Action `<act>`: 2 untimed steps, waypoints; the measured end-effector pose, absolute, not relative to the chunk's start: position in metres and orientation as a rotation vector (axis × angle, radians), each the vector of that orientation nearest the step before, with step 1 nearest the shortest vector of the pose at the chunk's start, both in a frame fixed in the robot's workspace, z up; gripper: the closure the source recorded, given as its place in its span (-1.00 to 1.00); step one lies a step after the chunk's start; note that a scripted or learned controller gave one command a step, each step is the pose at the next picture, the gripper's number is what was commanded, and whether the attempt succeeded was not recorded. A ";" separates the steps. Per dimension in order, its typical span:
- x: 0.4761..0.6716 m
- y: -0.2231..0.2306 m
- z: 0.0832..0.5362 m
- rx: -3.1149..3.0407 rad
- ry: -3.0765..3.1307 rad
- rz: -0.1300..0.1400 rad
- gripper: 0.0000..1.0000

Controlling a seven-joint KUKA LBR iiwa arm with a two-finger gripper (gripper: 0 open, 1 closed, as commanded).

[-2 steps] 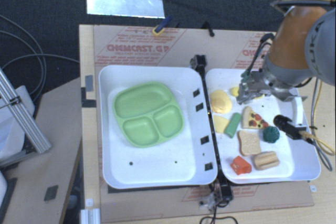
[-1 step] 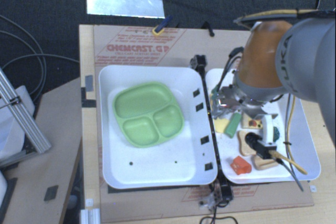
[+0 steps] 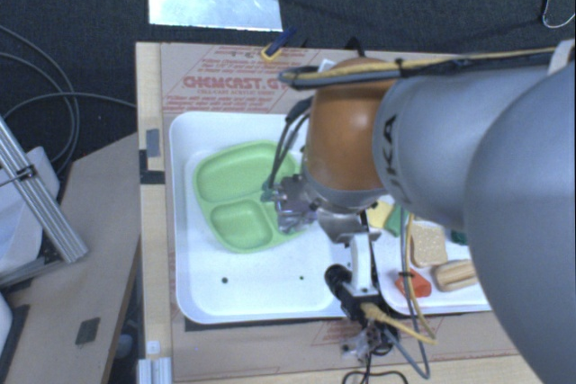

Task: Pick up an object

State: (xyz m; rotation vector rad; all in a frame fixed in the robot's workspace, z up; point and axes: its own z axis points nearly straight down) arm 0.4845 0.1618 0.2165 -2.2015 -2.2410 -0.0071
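Note:
A light green divided tray (image 3: 236, 193) lies in the left white bin (image 3: 183, 229), toward its back left. The grey arm with its orange band (image 3: 342, 139) reaches in from the right and hangs over the middle of the bench. Its gripper (image 3: 286, 204) shows as a metal part under the wrist, right at the green tray's right edge. The wrist hides the gripper's tips and whatever lies directly beneath them. In the right bin (image 3: 450, 301) lie a yellow piece (image 3: 381, 214), a tan slab (image 3: 427, 243), a brown roll (image 3: 453, 274) and a small red-orange item (image 3: 414, 285).
Black and yellow cables (image 3: 387, 328) hang over the front edge between the bins. The bins rest on a cardboard sheet (image 3: 225, 81). A metal frame (image 3: 36, 193) stands at the far left, off the bench. The arm's bulk covers most of the right bin.

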 end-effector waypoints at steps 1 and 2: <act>0.488 0.217 0.098 -2.216 -2.229 -0.004 1.00; 0.501 0.184 0.091 -2.205 -2.236 -0.032 1.00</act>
